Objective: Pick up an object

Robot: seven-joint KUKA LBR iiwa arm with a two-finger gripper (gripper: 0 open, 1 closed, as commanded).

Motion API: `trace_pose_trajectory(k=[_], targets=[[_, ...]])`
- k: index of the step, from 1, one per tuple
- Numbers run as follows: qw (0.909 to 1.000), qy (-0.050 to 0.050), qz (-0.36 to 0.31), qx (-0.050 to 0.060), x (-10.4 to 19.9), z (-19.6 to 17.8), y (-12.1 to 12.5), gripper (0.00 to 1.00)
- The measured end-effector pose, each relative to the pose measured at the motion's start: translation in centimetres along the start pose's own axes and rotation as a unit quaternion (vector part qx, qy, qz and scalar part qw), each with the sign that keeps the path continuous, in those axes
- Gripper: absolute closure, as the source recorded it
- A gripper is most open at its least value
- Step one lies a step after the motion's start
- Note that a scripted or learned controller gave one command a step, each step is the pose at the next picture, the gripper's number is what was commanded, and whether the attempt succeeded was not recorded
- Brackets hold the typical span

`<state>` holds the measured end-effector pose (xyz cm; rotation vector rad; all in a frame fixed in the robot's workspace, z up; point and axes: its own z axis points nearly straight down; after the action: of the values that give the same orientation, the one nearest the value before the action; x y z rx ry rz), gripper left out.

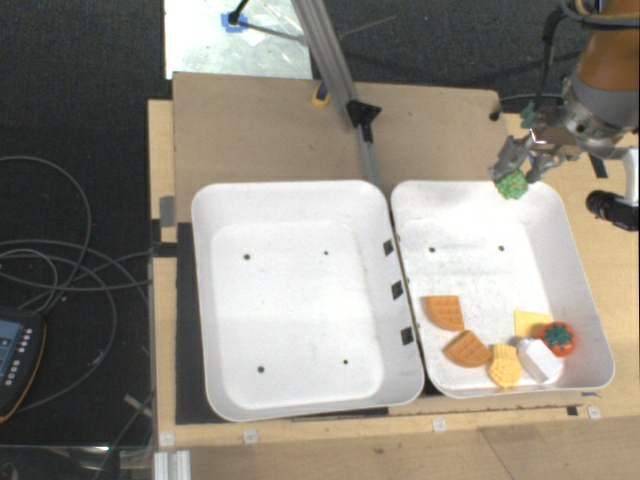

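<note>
Your gripper (517,173) clamps a green object (513,185) above the right bin's (480,213) far rim, well apart from toys (500,343) crowding its near corner, bare floor between.

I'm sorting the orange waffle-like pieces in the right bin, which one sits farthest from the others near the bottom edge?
The upper orange wedge piece; the other orange piece touches the yellow waffle piece.

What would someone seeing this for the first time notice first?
Most striking is the gripper above the right bin's far right corner, with a small green object between its fingers. Next comes the cluster of toy food in that bin's near right corner: two orange wedges, a yellow piece and a red tomato-like piece. The left bin shows plain white.
</note>
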<state>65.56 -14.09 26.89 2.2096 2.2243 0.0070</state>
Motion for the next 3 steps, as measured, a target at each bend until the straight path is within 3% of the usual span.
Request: trace_pose_trajectory(k=[3], targets=[[1.0, 0.002, -0.002, 0.003, 14.7, 1.0, -0.7, 1.0]])
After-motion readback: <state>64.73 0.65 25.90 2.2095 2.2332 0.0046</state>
